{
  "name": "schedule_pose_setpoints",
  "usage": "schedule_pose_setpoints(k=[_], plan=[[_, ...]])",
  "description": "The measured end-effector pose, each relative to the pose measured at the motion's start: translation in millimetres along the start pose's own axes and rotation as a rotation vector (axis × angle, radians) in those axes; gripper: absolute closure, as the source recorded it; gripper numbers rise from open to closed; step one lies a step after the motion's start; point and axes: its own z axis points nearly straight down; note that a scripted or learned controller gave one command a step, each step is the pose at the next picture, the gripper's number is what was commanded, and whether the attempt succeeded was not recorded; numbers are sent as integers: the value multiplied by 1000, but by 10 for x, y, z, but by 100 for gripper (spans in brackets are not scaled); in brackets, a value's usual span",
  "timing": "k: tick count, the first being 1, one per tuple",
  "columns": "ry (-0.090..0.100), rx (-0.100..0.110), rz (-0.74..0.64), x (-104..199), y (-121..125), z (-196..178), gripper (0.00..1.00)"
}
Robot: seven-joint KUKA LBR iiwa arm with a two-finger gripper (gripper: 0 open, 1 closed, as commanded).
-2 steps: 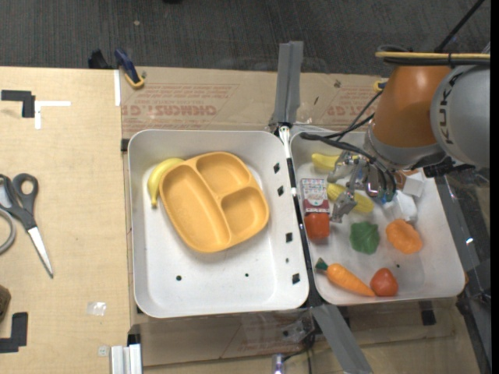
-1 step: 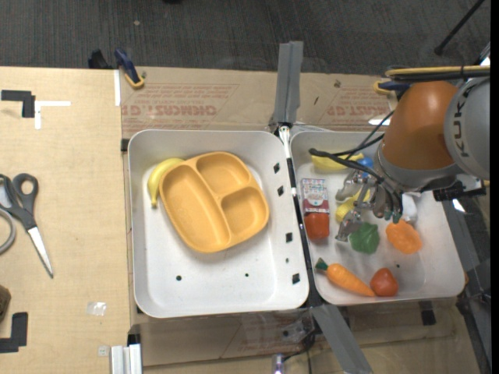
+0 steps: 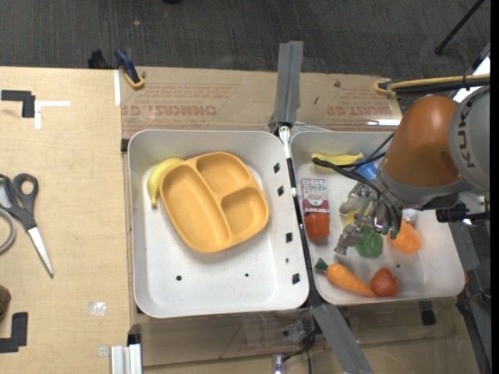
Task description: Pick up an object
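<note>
The arm's jaws (image 3: pixel 360 228) hang low in the right bin (image 3: pixel 437 287), directly over a green toy (image 3: pixel 369 245) among crowded play food, apparently positioned for a pick, though whether they are released or clenched cannot be determined.

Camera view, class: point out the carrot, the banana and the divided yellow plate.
carrot (image 3: pixel 348 280), camera view, middle of its orange body, right bin.
banana (image 3: pixel 159 177), camera view, its curved yellow back beside the plate, left bin.
divided yellow plate (image 3: pixel 204 238), camera view, floor of its largest compartment.
</note>
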Motion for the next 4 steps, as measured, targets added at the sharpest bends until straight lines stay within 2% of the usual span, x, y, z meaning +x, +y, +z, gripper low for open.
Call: schedule_pose_setpoints(k=[1, 2, 3, 4], plan=[[-5, 1, 131, -492, 240, -13, 0], [-9, 1, 127, -503, 248, -114, 100], [-2, 1, 233, -271, 695, -1112, 100], [-5, 0, -24, -692, 32, -1796, 100]])
